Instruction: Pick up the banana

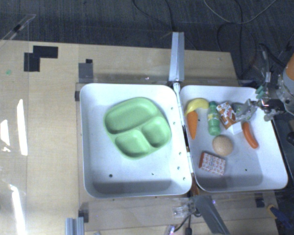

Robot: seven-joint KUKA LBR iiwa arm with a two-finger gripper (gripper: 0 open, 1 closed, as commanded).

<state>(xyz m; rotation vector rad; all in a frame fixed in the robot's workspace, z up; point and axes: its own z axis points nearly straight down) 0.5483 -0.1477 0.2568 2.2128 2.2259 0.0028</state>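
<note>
The step in hand looks like the approach: nothing is lifted, and the banana (pixel 197 104) lies untouched in the right bin (pixel 279 177), at its upper left corner beside the divider between the two bins. Its lower end touches or overlaps the top of a carrot (pixel 191 125) that lies along the bin's left wall.

The gripper (pixel 246 109) hangs over the upper right part of the same bin, the arm (pixel 291 80) coming in from the right edge. It sits near a small carton (pixel 227 114) and above a sausage (pixel 250 134). Whether the fingers are spread or closed I cannot tell; the metal at the tip is too small and cluttered to read. Nothing can be seen between them.

The banana is well to the left of the gripper, with the carton and a green bottle (pixel 213 120) between the two. An egg (pixel 222 145) and a wafer (pixel 212 163) lie lower in the bin, out of the way. The left bin (pixel 88 146) holds a green tray (pixel 138 127).

In my judgement the next move calls for a travel leftward across the bin, high enough to pass over the bottle and carton, then a descent onto the banana's middle with the fingers set across its curve. The wall and the carrot crowd it closely, so a finger could land on the carrot or the rim instead.
</note>
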